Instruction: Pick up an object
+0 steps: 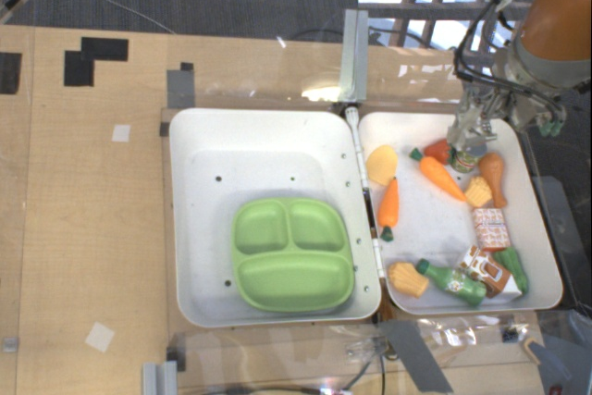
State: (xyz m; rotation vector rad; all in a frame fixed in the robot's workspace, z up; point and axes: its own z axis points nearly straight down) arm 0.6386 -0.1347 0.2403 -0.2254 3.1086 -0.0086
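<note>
**Toy food in the right bin, gripper lowered at its far edge**

Nearest the camera, along the right bin's [546, 296] near edge, lie a small yellow toy food piece [408, 278], a green bottle [453, 282] on its side, and a brown-and-white packet [485, 268] that partly covers a green item too hidden to identify. Beyond them, by the right wall, a red-and-white packet [489, 228], a small yellow block [478, 191] and a brown drumstick shape [493, 172] sit close together. An orange carrot [441, 178] lies slantwise near the middle, with a second carrot [388, 207] and a pale yellow lemon shape [381, 164] close to the left wall.

At the far right corner, the gripper [468, 154] is lowered over a small can-like object [465, 161], mostly covered and hard to make out; a red piece [436, 152] sits just beside it. Whether the jaws are spread or closed cannot be told. The arm's orange band [559, 0] is cut off at the frame's top right.

In the left bin [199, 153], a green divided plate [292, 253] rests near the near edge.
</note>
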